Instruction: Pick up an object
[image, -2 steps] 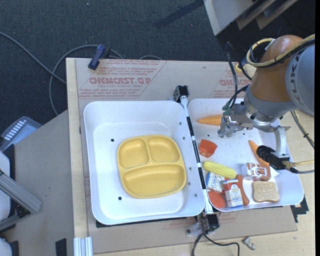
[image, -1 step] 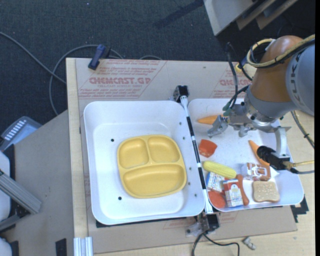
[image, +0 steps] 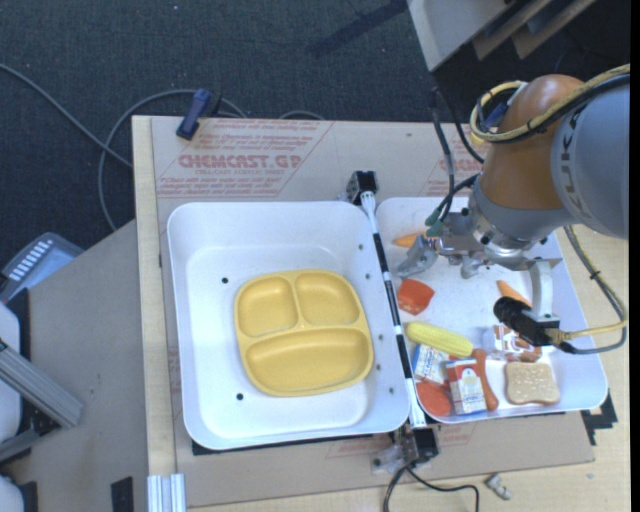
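I cannot tell how my jaws (image: 440, 248) stand. They hang over the right bin (image: 590, 375), upper centre-right of the frame, just above the orange piece (image: 415, 295). I should centre on it, clear of the corn (image: 440, 338) below, before descending.

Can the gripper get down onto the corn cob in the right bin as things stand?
Probably yes. The corn cob lies uncovered, its top free, just below the gripper, with an orange piece between them. A carton touches its lower side, which could crowd a finger.
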